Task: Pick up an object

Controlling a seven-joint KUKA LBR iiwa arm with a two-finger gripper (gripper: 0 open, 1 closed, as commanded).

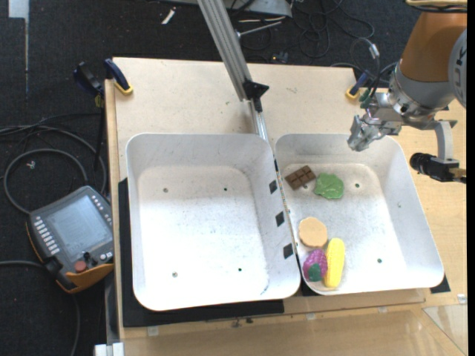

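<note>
Yellow corn cob (335, 262) lies beside a purple-green toy (315, 265).

Bright even light from overhead, white bins (200, 162) washed nearly flat, soft faint shadows along their walls, dark floor (52, 21) swallowing detail, mild grain, slight softness, faint glare on the bench's (185, 95) pale wood

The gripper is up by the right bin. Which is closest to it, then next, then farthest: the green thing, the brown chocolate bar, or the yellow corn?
From the gripper:
1. Green leafy piece, just below it, upper middle of the right bin.
2. Chocolate bar, further left, near the divider.
3. Yellow corn, at the bin's front edge.
</note>
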